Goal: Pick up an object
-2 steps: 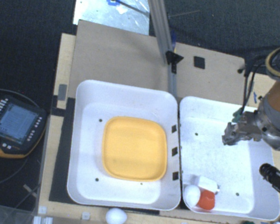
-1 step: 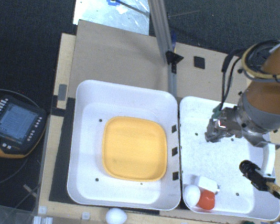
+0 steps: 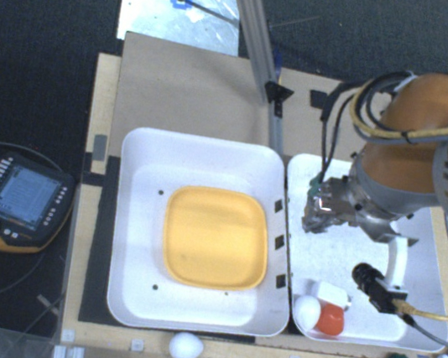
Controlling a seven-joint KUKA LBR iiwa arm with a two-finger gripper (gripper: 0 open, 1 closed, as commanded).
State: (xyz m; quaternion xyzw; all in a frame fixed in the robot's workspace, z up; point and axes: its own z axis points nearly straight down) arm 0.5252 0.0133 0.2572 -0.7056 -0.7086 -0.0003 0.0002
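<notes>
With finger state impossible to tell, I centre the gripper (image 3: 317, 215) over the orange ball (image 3: 331, 319), near the right bin (image 3: 422, 334) front rim, before descending.

I watch through one fixed camera above the surface (image 3: 197, 84), looking down at a slant. It sits far enough back to take in both white bins (image 3: 125, 285), side by side, plus dark floor (image 3: 44, 33) at left. The arm (image 3: 423, 131) enters from the right.
</notes>
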